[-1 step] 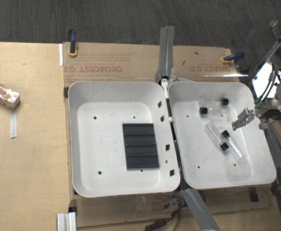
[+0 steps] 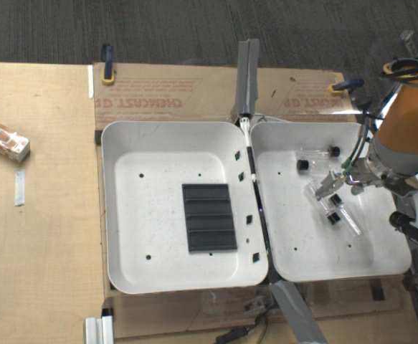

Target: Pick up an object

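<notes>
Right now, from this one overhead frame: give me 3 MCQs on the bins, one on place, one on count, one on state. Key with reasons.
1. Where does the black ribbed block lie?
A. in the left bin
B. in the right bin
C. on the cardboard behind the bins

2. How many white bins sit on the bench?
A. one
B. two
C. three

3. How does the gripper stand relative to the right bin?
A. parked outside it, over the wooden bench
B. over the left bin instead
C. reaching in over the right bin's floor

Key:
1 A, the block rests on the floor of the left bin, just right of its middle.
2 B, two shallow bins stand side by side, meeting at the centre divider.
3 C, the arm comes in from the right and its tool end is over the right bin's floor.
</notes>
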Robot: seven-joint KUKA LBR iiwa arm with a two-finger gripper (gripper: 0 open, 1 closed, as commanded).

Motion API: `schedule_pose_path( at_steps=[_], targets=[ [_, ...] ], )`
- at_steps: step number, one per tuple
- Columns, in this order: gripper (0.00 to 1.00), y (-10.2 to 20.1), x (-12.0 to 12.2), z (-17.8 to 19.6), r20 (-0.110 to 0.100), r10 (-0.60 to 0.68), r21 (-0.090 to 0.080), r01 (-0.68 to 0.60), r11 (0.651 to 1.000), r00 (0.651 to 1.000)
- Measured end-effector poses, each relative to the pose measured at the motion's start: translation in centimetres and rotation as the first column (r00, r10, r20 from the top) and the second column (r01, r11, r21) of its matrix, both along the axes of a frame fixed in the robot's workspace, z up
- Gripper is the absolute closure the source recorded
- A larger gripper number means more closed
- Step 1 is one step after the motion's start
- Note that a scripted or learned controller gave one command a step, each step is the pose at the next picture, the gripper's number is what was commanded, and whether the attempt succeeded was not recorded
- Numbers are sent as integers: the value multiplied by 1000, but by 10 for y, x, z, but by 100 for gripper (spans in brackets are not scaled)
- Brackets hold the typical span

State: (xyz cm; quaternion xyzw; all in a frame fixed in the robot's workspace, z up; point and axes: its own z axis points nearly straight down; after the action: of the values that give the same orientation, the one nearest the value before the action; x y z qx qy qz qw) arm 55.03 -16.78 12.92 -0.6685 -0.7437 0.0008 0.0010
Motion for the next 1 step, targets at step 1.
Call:
schedule_pose_path(
  at_steps=[1],
  targets=[
    [0,-43,-52,-39,-2,31,4,-31,1000,1000]
  ],
)
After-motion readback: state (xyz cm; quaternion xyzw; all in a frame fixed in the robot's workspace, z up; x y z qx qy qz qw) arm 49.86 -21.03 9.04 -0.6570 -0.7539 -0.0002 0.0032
